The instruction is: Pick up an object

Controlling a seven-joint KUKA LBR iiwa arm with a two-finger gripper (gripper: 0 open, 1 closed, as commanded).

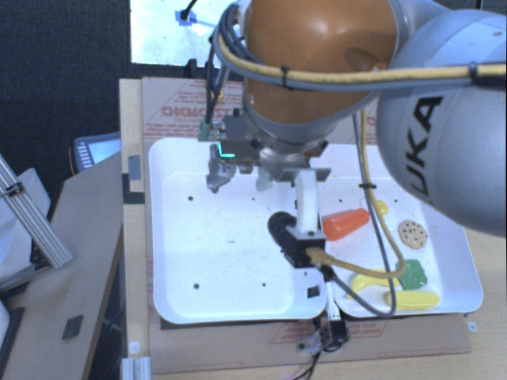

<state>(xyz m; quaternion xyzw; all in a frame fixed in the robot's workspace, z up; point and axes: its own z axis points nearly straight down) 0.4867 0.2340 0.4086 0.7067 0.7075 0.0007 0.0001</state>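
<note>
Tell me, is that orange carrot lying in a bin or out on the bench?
In. The carrot lies flat on the floor of the right bin, near a cookie, inside the white rim.

arm point(444, 141): "UKA" | cardboard point(178, 105): red "CHEMC…", partly hidden

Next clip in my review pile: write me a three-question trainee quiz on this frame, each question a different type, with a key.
1. True or false: the gripper hangs over the left bin.
2. Multiple choice: which item lies nearest the front edge of the right bin? A) the orange carrot B) the round cookie C) the yellow corn cob
3. Fill in: the green toy lies just behind the yellow corn cob, in the ____ bin.

Key: 1 true; 2 C; 3 right.
</note>
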